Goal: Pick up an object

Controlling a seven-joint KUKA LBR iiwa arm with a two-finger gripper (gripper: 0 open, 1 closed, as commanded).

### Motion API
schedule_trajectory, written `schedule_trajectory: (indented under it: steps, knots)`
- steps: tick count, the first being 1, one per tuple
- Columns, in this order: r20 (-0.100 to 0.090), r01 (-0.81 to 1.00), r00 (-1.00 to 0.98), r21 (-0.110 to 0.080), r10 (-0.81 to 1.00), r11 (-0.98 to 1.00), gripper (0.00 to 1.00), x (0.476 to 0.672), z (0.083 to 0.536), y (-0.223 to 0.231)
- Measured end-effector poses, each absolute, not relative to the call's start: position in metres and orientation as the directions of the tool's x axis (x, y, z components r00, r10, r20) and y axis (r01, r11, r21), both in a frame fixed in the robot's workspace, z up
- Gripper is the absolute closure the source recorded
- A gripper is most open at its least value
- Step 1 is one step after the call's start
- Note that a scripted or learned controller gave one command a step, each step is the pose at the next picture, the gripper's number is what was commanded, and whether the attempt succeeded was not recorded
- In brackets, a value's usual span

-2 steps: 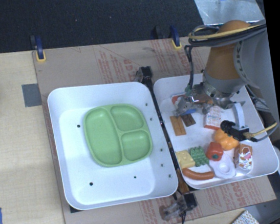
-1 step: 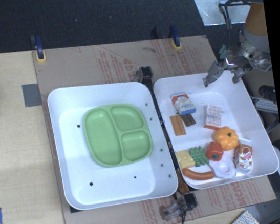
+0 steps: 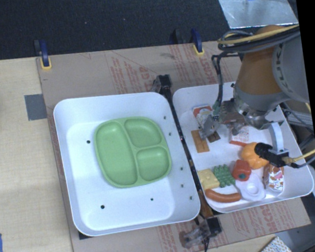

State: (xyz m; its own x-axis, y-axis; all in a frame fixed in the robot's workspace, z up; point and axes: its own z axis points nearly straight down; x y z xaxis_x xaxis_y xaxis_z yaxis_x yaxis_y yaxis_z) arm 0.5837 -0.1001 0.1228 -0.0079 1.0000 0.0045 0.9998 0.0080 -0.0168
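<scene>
Your hot dog toy [image 3: 223, 195] by the right bin's [image 3: 306, 189] near edge looks light, rigid, slick; grip mid-length. Gripper [image 3: 208, 124]: clench state unclear.

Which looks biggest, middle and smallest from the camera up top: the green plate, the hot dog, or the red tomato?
1. The green plate, clearly the largest.
2. The hot dog, long and thin.
3. The red tomato, smallest, though partly tucked among other toys, so its gap from the hot dog is unsure.
</scene>
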Motion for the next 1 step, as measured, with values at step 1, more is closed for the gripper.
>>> schedule_trajectory:
  steps: [1]
  knots:
    - [0.0, 1.0, -0.002, -0.01, 1.0, 0.002, 0.0, 0.5339, 0.0896, -0.1392]
